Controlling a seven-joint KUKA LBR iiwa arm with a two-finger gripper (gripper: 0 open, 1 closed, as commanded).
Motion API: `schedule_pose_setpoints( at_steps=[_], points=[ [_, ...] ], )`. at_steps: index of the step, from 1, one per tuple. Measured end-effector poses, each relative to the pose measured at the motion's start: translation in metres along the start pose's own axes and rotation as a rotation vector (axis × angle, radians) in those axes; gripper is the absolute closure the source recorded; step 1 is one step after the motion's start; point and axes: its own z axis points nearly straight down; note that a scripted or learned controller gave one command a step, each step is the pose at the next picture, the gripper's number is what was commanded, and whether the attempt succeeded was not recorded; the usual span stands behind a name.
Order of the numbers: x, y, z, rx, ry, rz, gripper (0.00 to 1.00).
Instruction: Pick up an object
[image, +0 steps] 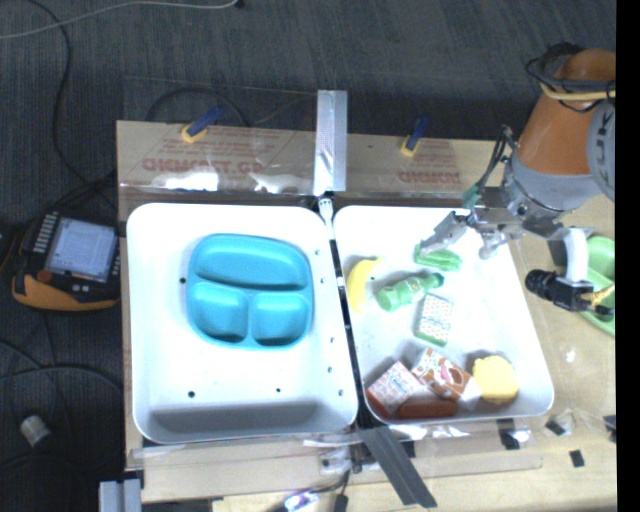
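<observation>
Over the right bin's (540, 372) far corner, the gripper (463, 233) hangs with fingers spread and nothing between them, just above a green object (438, 259) lying beside a green bottle (407, 291), while the left bin (160, 400) holds a blue divided tray (250, 289).

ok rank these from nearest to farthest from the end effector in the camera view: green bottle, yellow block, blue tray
1. green bottle, right bin, just below-left of the end effector.
2. yellow block, right bin's near right corner.
3. blue tray, in the left bin, across the divider.
</observation>
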Motion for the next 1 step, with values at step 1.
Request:
schedule_pose_setpoints(
  at_steps=[1],
  points=[
    [-0.0148, -0.0948, 0.1070, 0.003, 0.001, 0.203, 0.00]
  ],
)
